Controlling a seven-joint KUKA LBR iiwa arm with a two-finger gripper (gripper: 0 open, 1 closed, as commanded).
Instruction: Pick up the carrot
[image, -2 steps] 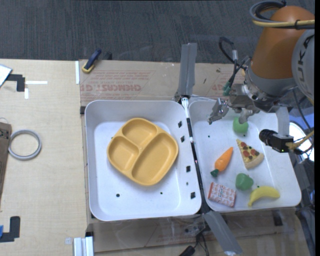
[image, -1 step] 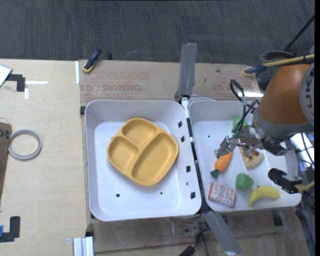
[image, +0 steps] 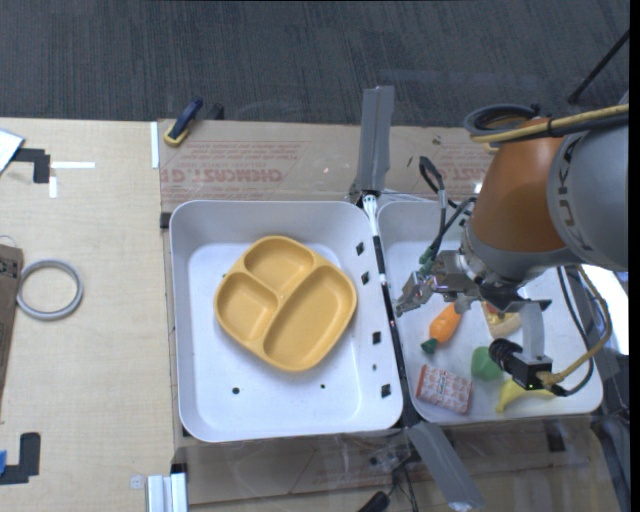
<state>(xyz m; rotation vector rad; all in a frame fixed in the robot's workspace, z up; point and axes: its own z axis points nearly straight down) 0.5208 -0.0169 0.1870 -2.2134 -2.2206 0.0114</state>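
The camera view looks down on a light wooden counter (image: 90, 400) with two shallow white bins side by side. The left white bin (image: 200, 400) holds a yellow plastic plate with three sections (image: 286, 301), lying flat near the middle.

The right white bin (image: 400, 225) holds the toys. The small orange carrot with a green tip (image: 441, 328) lies on the bin floor, tilted, with its green end pointing down and left. Right of it is a round green toy (image: 484, 362). A yellow banana-shaped toy (image: 522, 393) lies near the bin's lower right corner. A small red and white packet (image: 444, 388) lies flat below the carrot.

The big grey arm with an orange band (image: 525, 195) reaches in from the right and hangs over the right bin. Its metal pincer (image: 418, 290) sits just up and left of the carrot, close to the wall between the bins. The pincer's tips look spread a little, with nothing between them. The carrot is not pinched.

On the counter, far left, lies a grey ring of tape (image: 47, 289).
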